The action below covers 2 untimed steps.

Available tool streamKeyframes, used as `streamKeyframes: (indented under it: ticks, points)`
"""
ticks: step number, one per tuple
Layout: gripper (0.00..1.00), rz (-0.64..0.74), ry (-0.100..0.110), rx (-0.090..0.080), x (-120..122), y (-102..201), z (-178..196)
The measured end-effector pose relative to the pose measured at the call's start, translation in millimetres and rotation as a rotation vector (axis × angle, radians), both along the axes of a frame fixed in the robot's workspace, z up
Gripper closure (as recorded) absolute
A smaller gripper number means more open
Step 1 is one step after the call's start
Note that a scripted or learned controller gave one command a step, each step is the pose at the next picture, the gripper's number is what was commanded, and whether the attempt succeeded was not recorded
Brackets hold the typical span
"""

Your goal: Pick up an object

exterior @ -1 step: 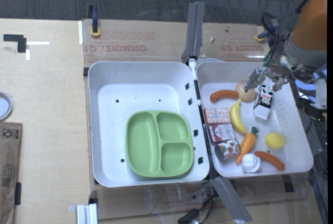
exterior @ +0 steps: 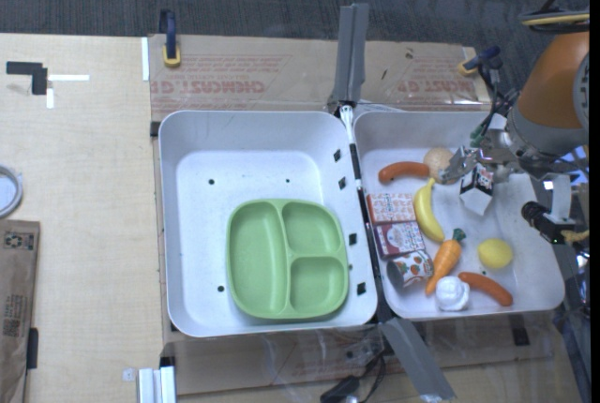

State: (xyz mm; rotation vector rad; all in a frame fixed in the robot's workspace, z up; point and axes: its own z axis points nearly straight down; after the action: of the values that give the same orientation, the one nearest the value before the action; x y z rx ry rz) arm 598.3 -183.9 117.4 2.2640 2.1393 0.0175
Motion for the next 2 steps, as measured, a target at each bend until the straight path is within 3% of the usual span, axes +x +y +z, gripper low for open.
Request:
streamKeyframes:
  ticks: [1,2]
  points:
    - [0.00,-0.108,0.026,0.023,31.8,-24.2,-19.4]
    - [0.00,-0.074,0.022,0.013,62.8,-27.5,1.0]
